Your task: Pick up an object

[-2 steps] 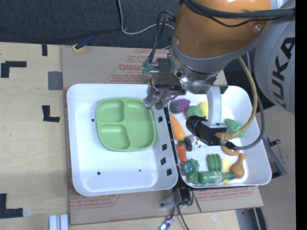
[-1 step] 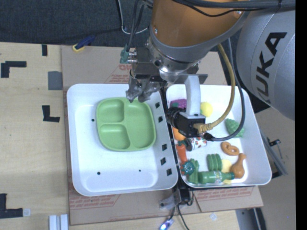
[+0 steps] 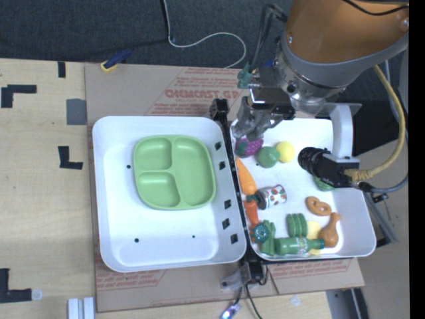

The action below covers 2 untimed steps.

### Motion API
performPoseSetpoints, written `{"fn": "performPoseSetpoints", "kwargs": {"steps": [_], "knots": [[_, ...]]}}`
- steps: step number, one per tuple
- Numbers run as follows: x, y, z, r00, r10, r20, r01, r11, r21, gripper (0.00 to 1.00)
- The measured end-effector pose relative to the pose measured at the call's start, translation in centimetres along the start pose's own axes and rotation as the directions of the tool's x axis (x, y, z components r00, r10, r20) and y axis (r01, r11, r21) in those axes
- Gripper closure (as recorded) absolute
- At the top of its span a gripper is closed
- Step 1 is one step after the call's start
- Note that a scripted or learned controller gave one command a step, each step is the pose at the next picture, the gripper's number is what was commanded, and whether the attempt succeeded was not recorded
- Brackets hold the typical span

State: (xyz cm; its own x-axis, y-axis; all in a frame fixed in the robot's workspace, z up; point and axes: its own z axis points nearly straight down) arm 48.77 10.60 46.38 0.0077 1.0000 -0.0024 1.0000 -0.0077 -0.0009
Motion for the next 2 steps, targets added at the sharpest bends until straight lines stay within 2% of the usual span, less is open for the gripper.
{"fn": "performPoseSetpoints", "kwargs": {"steps": [2], "knots": [[0.61,0.01,-1.88,1.0,-0.01,0.0,0.01,1.0,0.003,1.0]]}}
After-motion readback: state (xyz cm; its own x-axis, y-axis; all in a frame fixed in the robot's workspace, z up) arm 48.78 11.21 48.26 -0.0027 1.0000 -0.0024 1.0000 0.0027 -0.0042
